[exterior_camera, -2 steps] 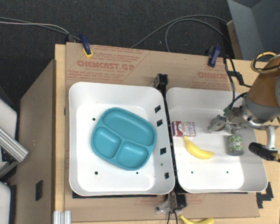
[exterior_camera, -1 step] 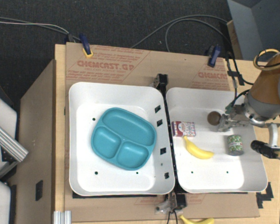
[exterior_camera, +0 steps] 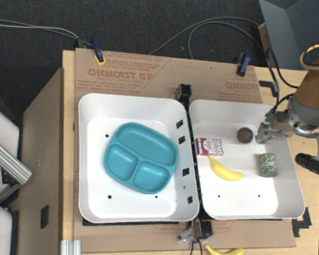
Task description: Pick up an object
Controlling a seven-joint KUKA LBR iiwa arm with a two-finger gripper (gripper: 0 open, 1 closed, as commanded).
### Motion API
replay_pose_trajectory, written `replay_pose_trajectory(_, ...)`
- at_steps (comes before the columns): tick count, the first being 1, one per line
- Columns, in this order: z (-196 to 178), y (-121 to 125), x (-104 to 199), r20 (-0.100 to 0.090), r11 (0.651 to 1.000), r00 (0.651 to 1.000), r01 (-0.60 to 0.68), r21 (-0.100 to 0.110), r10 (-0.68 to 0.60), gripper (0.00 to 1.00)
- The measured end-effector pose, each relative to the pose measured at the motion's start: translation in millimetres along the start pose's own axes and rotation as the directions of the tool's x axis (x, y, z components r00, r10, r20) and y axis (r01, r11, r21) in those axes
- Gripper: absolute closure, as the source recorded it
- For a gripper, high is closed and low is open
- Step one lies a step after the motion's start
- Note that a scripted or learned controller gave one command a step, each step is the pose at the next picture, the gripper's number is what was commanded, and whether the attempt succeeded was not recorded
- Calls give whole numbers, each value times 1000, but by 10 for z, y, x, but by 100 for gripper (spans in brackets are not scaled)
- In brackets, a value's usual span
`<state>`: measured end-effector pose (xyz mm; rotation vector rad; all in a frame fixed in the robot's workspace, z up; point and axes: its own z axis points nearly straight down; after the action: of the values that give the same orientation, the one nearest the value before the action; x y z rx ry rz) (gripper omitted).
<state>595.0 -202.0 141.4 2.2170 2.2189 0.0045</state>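
Left bin: a teal divided plate lies near its centre. Right bin: a brown ball near the far edge, a small red-and-white box against the left wall, a banana just beside that box toward the centre, and a green can near the right edge. The gripper hangs over the far right corner, close to the ball (its opening cannot be told, and nothing is seen held). A second banana lies on the bench's near edge.

Tray in left bin — banana, perhaps a can, right.
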Motion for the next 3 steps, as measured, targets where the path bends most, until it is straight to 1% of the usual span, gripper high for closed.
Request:
replay_pose_trajectory(1,-520,94,73,0,1000,1000,2,-2,-2,100)
replay_pose_trajectory(2,-821,111,75,0,1000,1000,1,0,-1,100)
replay_pose_trajectory(3,-750,91,592,-4,1000,1000,4,8,-4,100)
